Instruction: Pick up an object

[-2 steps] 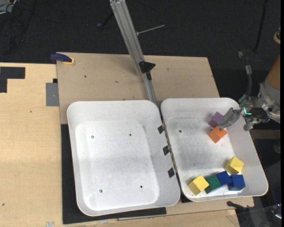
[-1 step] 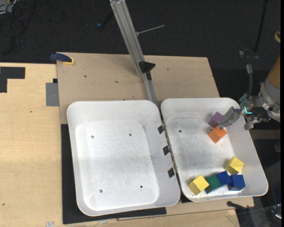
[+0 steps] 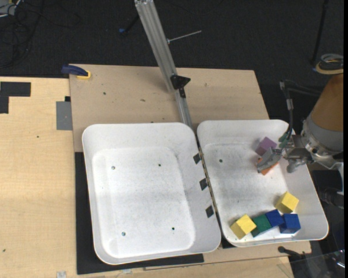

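Light was even and moderate, brightest on the two white bins (image 3: pixel 145 133), which nearly washed out. The floor toward twelve o'clock sat dim. Shadows were soft; detail slightly grainy.

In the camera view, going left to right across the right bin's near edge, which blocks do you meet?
Yellow block → green block → blue blocks. A second yellow block sits just behind the blue ones, so its place in the order is unclear.

readable text: none that I can spot
labels/brands: nothing legible on either bin or the blocks
numbers/signs: none here either
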Controlling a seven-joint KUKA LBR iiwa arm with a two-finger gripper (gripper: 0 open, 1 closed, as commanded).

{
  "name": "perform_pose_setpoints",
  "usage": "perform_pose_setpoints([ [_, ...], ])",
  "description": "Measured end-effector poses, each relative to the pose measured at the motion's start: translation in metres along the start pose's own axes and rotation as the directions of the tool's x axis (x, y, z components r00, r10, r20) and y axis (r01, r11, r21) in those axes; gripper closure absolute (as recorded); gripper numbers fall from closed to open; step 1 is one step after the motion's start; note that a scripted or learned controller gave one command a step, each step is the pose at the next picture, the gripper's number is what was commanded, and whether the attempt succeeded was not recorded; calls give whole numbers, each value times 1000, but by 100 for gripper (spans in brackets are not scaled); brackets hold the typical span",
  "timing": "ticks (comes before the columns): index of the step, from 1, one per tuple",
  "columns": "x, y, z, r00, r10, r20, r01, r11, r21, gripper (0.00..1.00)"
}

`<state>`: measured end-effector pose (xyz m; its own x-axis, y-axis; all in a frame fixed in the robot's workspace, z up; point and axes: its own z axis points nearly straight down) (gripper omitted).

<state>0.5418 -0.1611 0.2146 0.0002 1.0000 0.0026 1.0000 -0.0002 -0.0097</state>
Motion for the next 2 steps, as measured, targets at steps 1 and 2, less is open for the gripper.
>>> perform_pose_setpoints([
  [1,-7,-4,48,1000,1,0,-1,1000,-1,0],
  [2,-8,0,93,1000,1,0,-1,1000,-2,0],
])
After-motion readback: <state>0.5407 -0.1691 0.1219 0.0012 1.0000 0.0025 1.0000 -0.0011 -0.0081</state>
